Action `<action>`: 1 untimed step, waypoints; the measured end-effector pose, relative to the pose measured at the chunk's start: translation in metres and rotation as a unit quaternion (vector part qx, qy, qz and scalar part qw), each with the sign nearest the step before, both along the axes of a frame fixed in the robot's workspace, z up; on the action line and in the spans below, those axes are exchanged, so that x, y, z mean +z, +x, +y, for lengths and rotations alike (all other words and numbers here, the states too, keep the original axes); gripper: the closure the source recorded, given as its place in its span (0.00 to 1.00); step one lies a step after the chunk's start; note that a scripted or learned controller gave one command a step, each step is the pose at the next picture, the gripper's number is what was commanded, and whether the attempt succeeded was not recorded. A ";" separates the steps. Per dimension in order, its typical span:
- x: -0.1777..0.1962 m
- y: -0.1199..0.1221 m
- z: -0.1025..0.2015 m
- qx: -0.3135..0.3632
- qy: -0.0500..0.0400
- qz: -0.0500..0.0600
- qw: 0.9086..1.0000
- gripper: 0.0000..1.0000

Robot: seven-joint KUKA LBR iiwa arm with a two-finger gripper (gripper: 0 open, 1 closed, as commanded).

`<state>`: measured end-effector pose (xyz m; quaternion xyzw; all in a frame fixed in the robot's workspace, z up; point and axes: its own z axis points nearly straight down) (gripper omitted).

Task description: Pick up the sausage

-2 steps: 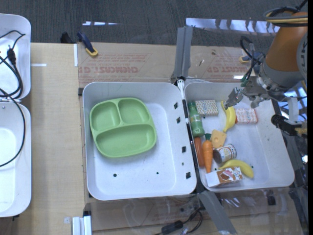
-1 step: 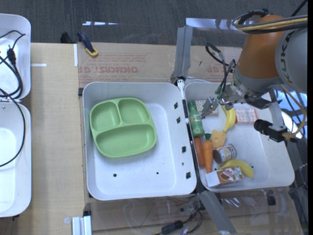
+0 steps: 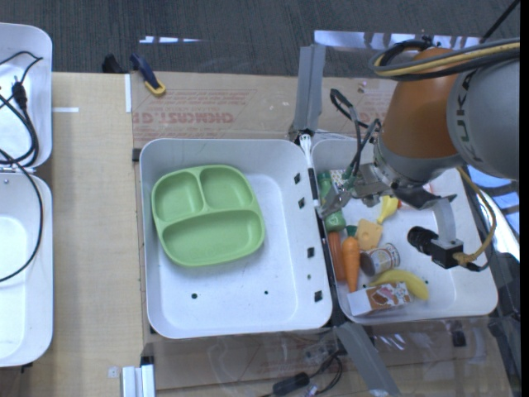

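Note:
The sausage point(image 3: 334, 253) is a slim orange-red stick lying lengthwise along the left wall of the right bin point(image 3: 471, 296), touching a carrot point(image 3: 351, 260) on its right. My gripper point(image 3: 334, 205) hangs low over that bin's left side, just above the sausage's upper end, among green items point(image 3: 325, 188). The grey and orange arm point(image 3: 421, 122) covers the bin's upper part. Nothing can be seen held in the gripper.
The right bin also holds a banana point(image 3: 402, 283), a small can point(image 3: 380, 260), a carton point(image 3: 378, 299), and yellow pieces point(image 3: 369, 234). A green divided plate point(image 3: 208, 213) lies in the left bin point(image 3: 231, 304). A black fitting point(image 3: 434, 246) on the arm hangs over the right bin.

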<state>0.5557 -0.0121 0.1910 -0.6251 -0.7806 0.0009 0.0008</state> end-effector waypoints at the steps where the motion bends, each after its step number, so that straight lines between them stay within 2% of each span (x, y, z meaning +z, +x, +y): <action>1: 0.000 -0.058 0.051 -0.020 0.000 0.001 1.000 0.00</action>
